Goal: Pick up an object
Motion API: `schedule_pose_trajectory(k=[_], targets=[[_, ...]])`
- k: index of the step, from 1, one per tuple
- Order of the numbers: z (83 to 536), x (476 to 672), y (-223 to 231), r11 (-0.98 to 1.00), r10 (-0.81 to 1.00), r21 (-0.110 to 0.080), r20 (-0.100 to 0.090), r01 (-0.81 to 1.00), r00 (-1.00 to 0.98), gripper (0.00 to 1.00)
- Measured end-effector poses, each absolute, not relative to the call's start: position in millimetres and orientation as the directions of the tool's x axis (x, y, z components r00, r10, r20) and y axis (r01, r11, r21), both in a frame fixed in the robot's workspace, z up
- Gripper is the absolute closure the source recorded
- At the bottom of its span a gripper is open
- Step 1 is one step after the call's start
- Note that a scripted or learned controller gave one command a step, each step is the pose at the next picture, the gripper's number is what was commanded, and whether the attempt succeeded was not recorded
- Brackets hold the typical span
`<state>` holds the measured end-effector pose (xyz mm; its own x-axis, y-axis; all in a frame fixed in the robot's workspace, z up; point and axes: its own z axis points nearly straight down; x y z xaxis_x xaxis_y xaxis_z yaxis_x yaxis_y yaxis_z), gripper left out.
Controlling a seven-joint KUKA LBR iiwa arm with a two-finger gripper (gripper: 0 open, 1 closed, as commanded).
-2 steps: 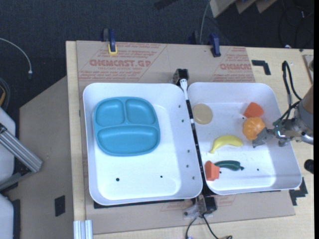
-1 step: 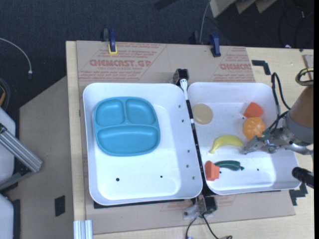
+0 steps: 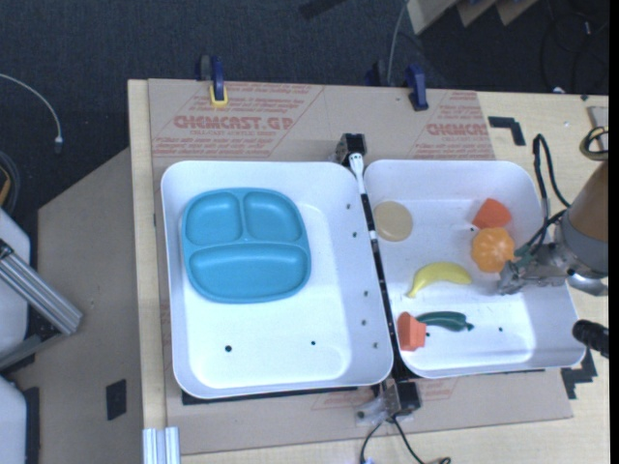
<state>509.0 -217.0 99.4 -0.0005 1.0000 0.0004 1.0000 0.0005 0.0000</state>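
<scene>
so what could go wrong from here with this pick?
1. The gripper sits low in the right bin, just below the orange ball and right of the banana; closing here could grab nothing.
2. The ball is round and lies against an orange-red block, so a nudge could roll it off or shove both.
3. The gripper is near the bin's right wall, risking contact.

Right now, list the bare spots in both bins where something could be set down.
Left bin: bare floor right of and below the blue divided plate. Right bin: a free patch between the tan disc and the orange wedge, another at the near right corner. It is crowded around the orange ball, banana and end effector.
</scene>
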Motion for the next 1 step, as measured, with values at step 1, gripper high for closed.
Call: schedule_pose_trajectory(k=[1], targets=[[143.1, 506.3, -220.2, 0.000, 1.000, 0.006, -0.004, 1.000, 0.000, 1.00]])
